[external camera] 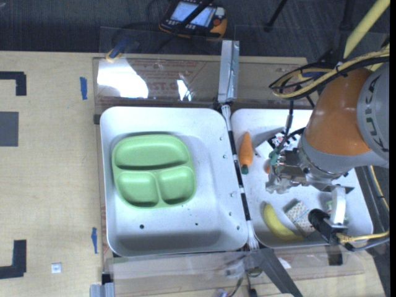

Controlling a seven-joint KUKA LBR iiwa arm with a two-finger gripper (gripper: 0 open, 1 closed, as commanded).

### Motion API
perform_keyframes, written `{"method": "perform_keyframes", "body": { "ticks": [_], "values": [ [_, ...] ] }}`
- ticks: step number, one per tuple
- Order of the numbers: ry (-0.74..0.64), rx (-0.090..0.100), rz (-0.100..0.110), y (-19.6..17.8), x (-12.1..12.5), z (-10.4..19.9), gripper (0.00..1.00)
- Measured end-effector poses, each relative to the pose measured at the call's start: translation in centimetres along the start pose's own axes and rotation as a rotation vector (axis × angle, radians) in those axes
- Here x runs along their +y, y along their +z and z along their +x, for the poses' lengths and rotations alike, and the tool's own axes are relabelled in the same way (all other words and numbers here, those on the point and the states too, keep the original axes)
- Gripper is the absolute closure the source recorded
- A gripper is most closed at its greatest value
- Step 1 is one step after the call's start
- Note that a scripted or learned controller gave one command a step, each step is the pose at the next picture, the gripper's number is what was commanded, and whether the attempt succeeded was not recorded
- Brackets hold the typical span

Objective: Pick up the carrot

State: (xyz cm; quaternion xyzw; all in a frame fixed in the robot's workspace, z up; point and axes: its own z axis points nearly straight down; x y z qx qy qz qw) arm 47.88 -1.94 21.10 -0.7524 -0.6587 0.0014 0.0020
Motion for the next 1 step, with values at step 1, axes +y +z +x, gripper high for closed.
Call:
{"method": "perform_keyframes", "body": {
  "ticks": [1],
  "values": [
    [0.000, 0.000, 0.000, 0.00, 0.00, 0.00, 0.00]
  ]
}}
